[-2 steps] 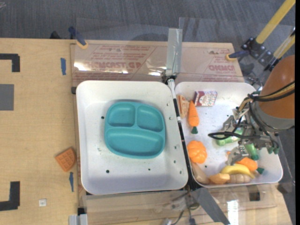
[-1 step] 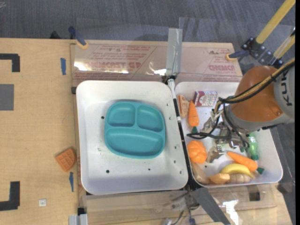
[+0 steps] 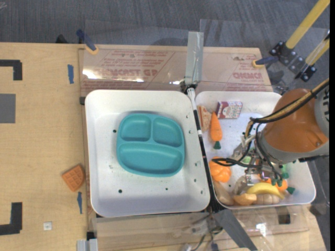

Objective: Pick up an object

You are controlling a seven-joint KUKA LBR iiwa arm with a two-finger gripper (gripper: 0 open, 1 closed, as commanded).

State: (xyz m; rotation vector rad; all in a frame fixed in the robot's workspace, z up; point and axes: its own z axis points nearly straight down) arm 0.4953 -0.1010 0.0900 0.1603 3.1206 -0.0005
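The gripper (image 3: 255, 167) hangs low in the right bin (image 3: 309, 192), just above the banana (image 3: 263, 189) and beside the orange pepper (image 3: 220, 171), but whether it has closed on anything cannot be told, so the pick looks unfinished.

Bright, even overhead light; glare on clear panel (image 3: 137, 69); soft shadows; slight overall blur.

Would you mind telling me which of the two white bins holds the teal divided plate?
The left bin holds the teal plate, alone. The right bin instead holds small toy foods, with the arm above it.
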